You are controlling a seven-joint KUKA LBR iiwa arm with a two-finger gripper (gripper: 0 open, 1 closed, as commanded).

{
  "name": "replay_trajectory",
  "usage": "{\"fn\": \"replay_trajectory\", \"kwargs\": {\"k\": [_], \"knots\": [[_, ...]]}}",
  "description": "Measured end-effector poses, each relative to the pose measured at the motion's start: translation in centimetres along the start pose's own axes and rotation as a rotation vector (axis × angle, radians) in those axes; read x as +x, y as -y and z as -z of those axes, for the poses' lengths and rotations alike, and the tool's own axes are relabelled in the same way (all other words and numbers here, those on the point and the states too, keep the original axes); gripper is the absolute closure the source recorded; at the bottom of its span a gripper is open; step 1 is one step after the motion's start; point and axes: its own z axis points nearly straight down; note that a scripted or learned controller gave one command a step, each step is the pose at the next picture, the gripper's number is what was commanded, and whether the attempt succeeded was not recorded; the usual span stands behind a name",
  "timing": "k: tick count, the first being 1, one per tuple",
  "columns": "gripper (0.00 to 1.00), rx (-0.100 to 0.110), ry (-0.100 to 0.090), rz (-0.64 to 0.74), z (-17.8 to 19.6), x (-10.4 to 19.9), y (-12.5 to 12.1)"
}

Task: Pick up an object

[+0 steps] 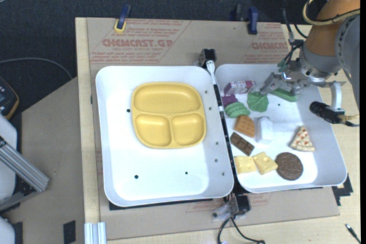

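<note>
The right bin [329, 166] holds several toy foods. Among them are a green lump [258, 102], a green leaf [233, 109], a purple-and-white wrapper [239, 87], a waffle [245, 125], a white piece [264, 128], a brown bar [241, 144], cheese cubes [265, 163], a round brown cookie [290, 166] and a pizza slice [302, 140]. My gripper [281, 84] hangs low over the bin's far right part, just right of the green lump. Another green piece [289, 95] lies partly under it. Nothing shows held in the gripper.
The left bin [114, 140] carries a yellow divided plate [168, 113]. A black ridge [219, 111] runs between the two bins. The arm's orange band [338, 6] and grey wrist stand over the right bin's far right corner. Clamps sit on the board's far edge.
</note>
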Motion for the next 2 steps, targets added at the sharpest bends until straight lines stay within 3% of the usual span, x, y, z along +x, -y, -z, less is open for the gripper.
{"fn": "replay_trajectory", "kwargs": {"k": [1,2], "knots": [[1.00,-0.007,0.003,0.001,1.5,0.0,-0.2],[1.00,-0.014,0.004,-0.001,7.9,0.4,-0.3]]}}
